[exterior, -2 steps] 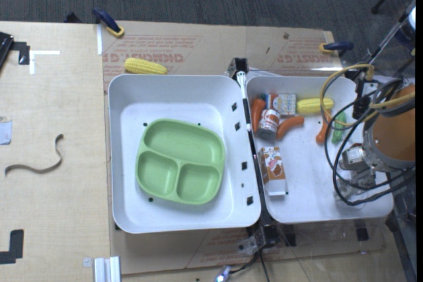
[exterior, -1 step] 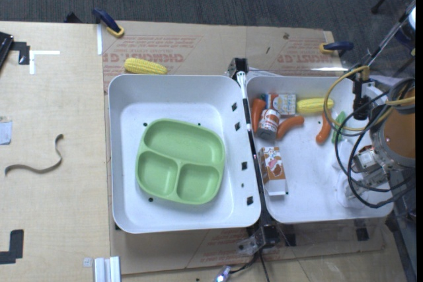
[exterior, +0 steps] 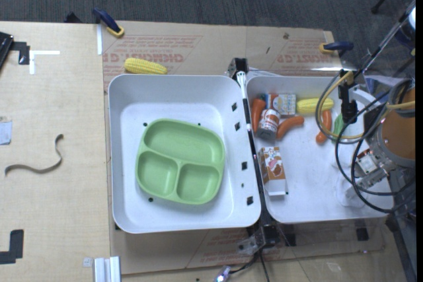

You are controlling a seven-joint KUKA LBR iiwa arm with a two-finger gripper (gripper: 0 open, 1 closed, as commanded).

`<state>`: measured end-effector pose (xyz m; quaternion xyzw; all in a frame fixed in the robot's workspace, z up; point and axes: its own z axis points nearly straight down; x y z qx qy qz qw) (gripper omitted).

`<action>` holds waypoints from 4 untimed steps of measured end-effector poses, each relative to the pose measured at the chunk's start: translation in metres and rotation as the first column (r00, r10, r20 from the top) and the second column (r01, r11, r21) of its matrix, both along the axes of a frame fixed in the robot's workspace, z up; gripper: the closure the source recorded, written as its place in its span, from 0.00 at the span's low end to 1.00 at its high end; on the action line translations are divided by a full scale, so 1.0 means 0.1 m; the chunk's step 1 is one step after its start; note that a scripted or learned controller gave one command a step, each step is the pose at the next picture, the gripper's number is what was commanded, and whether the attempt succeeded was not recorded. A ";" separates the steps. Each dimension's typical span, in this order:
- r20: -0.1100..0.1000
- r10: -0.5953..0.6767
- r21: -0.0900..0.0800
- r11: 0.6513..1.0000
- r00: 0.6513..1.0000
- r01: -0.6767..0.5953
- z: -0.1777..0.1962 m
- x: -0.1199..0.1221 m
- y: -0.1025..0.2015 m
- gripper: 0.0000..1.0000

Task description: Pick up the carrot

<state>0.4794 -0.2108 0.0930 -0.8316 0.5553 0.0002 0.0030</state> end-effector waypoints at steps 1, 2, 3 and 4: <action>-0.004 0.400 0.002 0.916 0.916 -0.400 -0.02 -0.02 0.89 1.00; -0.004 0.396 0.008 0.918 0.918 -0.396 0.06 -0.02 0.91 1.00; -0.001 0.778 0.000 0.628 0.628 -0.778 -0.02 0.17 1.02 1.00; 0.001 0.775 0.007 0.632 0.632 -0.775 0.06 0.17 1.04 1.00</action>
